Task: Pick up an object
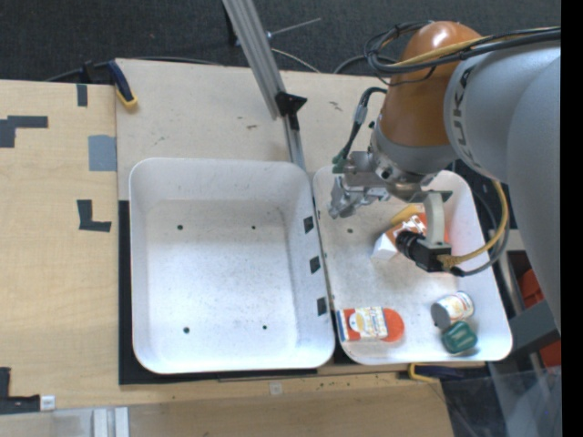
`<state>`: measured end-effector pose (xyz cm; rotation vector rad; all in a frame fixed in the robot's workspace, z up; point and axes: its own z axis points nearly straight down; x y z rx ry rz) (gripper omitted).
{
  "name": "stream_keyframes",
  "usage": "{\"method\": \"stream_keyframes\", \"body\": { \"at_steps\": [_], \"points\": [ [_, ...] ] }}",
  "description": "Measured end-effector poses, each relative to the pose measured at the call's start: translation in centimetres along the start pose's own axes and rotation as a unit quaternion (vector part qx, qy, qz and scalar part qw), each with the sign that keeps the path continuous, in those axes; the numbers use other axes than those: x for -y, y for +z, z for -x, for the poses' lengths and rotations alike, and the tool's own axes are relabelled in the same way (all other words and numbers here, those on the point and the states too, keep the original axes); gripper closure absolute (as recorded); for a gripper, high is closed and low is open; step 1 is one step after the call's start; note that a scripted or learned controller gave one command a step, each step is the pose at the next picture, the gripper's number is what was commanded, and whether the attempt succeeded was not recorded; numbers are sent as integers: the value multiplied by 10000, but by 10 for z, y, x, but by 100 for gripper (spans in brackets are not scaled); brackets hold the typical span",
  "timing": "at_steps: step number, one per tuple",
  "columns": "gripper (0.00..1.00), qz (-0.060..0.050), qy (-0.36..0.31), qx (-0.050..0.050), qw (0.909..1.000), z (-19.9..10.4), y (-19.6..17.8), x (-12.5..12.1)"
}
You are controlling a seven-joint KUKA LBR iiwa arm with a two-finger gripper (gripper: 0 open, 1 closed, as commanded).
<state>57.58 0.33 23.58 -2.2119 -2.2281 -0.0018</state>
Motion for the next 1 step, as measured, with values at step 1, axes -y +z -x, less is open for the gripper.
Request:
{"method": "stream_keyframes", "body": {
  "at_steps": [1],
  "points": [
    [100, -5, -5, 1, 10000, -62, 0, -2]
  ]
}}
